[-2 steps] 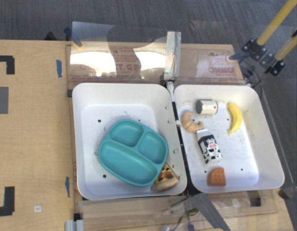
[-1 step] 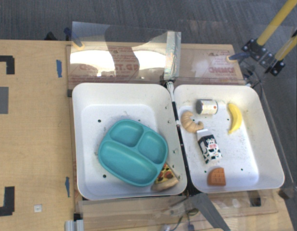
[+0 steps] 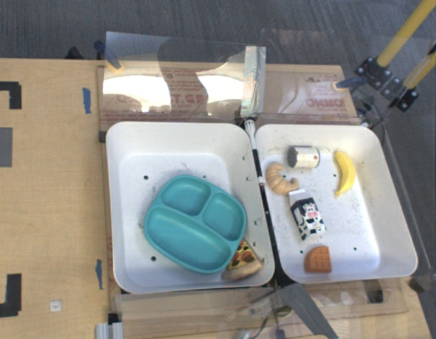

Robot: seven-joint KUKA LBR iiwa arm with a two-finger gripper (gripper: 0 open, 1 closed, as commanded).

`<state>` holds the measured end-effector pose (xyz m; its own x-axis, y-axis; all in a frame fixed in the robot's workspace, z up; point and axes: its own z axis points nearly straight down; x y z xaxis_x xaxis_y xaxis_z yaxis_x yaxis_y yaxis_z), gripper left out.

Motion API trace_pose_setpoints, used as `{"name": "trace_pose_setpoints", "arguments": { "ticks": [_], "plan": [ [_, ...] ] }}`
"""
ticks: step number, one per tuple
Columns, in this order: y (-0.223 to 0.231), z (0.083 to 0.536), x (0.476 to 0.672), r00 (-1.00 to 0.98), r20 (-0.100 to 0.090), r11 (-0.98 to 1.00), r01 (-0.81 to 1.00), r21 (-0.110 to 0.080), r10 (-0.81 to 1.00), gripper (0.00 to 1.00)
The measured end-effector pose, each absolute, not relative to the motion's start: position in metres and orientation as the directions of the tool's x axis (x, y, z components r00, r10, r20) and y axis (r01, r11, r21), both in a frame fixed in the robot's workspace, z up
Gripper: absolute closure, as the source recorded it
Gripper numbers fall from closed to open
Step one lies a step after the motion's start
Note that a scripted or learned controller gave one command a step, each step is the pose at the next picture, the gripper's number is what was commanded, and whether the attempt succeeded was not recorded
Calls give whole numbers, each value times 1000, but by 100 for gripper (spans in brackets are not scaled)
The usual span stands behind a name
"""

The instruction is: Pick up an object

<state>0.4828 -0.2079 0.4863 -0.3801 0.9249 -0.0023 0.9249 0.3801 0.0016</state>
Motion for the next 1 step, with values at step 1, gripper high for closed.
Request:
{"name": "trace_pose_setpoints", "arguments": {
  "ticks": [1],
  "plan": [
    [-224, 484, 488, -71, -3, 71, 997, 3, 997, 100]
  ]
}}
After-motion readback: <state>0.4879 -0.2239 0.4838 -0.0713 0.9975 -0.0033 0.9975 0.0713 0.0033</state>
